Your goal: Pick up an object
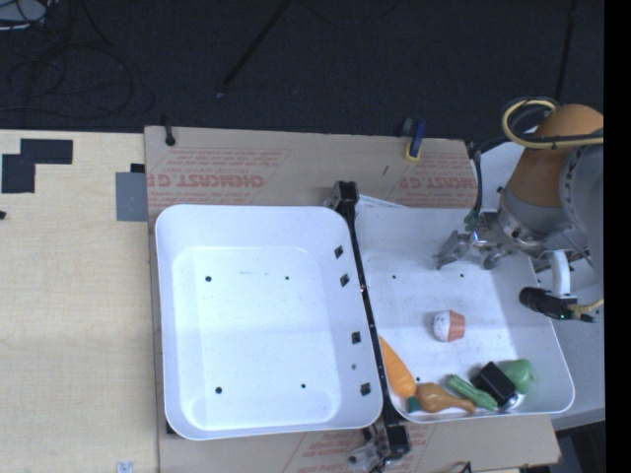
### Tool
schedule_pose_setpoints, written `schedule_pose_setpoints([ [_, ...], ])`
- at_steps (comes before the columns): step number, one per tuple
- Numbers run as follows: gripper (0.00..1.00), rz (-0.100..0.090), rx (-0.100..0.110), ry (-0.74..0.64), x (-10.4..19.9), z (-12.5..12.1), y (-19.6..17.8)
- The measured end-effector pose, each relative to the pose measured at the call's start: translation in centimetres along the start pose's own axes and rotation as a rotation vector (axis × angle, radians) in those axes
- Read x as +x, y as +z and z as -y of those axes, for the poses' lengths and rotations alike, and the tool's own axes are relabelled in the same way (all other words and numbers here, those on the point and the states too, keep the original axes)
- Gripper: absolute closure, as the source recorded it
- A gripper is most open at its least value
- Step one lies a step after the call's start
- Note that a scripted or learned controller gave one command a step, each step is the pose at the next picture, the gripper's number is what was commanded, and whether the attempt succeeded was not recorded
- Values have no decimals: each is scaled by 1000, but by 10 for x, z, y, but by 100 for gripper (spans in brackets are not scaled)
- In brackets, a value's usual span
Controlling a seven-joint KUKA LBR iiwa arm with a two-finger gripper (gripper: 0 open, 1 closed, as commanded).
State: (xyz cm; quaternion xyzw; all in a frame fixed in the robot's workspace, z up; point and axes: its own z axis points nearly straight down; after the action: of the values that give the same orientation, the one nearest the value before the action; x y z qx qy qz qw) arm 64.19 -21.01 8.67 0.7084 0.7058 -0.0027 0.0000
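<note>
End effector (471,250): mine, low over right bin's far side, fingers spread, holding nothing.
Right bin (424,230): ball (449,325) mid-floor; carrot (396,366), green pieces (471,391), black block (494,382) along near wall.
Left bin (197,223): beside it.

You've got two white bins side by side on the surface (69,294). The left bin (258,323) shows only its dark floor dots. In the right bin (424,254), your gripper (471,251) sits low near the far right part, nothing visibly between its fingers. A small white-and-orange ball (449,325) lies mid-bin, apart from it. Along the near wall: carrot (396,367), green vegetable (470,391), black block (494,382), green lump (518,371).
</note>
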Motion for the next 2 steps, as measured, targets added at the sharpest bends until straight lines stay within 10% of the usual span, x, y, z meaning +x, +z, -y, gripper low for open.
schedule_pose_setpoints([
  [1, 0, -6, -2, -5, 53, 51, -34],
  [2, 100, -5, 0, -1, 51, 51, -43],
])
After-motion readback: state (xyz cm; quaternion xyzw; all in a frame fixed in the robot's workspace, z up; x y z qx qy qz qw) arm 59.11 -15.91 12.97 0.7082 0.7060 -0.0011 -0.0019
